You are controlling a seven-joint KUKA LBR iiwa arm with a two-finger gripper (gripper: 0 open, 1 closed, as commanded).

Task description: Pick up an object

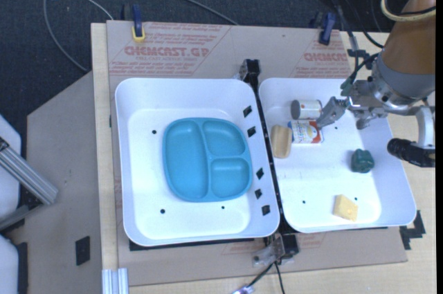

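Note:
My gripper (347, 117) hangs over the upper part of the right bin (387, 216), its two fingers spread open with nothing between them. Its left finger (331, 113) points toward a small white bottle with a grey cap (305, 108) and a white box with red marks (306, 133), just left of it. A tan oblong piece (281, 142) lies by the bin's left wall. Below the gripper rests a dark green lump (361, 161). A yellow block (345, 207) lies near the front of the bin.
The left bin (138, 106) holds a blue divided plate (207, 158). A black divider with clips (257, 140) runs between the bins. Blue clamps (138, 21) sit at the board's far edge. A black part (412, 151) of the arm overhangs the right bin's right rim.

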